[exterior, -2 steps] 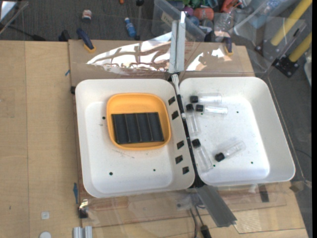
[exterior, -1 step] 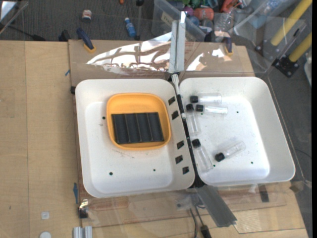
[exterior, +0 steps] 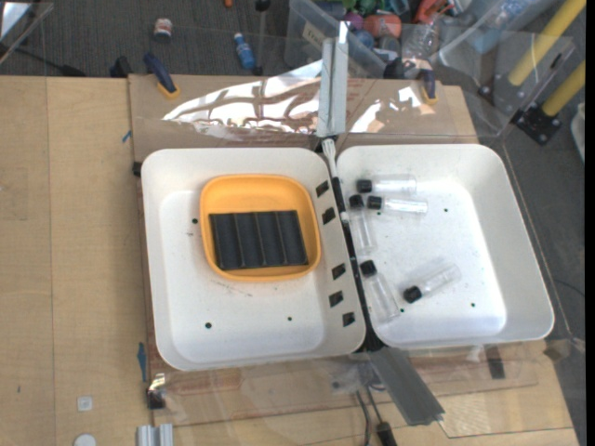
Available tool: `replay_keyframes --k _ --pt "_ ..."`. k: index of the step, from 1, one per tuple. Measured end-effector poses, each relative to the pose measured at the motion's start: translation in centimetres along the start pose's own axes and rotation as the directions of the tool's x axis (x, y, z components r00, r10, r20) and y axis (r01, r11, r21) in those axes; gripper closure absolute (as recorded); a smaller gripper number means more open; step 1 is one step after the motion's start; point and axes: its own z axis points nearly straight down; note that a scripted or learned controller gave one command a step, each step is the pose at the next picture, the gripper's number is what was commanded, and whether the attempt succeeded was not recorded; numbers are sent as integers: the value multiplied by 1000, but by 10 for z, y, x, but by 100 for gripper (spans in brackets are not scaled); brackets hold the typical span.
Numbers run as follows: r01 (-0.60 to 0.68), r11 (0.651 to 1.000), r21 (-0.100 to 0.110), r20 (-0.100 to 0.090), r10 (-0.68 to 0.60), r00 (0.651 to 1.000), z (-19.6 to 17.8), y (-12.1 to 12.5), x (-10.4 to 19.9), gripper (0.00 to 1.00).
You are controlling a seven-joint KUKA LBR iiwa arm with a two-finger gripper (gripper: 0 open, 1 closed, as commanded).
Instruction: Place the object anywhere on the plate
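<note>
Over on the view's right side, you've got the shallow white plastic bin (exterior: 483, 249) holding all the loose stuff: small clear plastic vials with black caps. You can count five of them. One vial (exterior: 392, 185) lies near the bin's back, and a second (exterior: 402, 206) lies just in front of it, both with caps pointing toward the divider. A third (exterior: 363, 229) runs along the divider wall, and a fourth (exterior: 376, 291) sits further forward against that same wall. The fifth (exterior: 429, 282) lies at a slant nearer the middle of the bin floor, apart from the rest.

Now look at the other shallow white bin (exterior: 177, 314), the one on the view's left. You'll see one rounded orange plastic plate (exterior: 256, 190) sitting in its middle. A black ribbed rectangular insert (exterior: 257, 240) with four slats lies flat on that plate. None of the vials are on the plate; they're all across the divider, well apart from it.

Five little black tabs (exterior: 338, 270) run down the ridge between the two bins.
</note>
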Motion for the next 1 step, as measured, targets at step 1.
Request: replay_keyframes --k 1 --pt "260 965 0 1 -260 965 0 -4 -6 100"
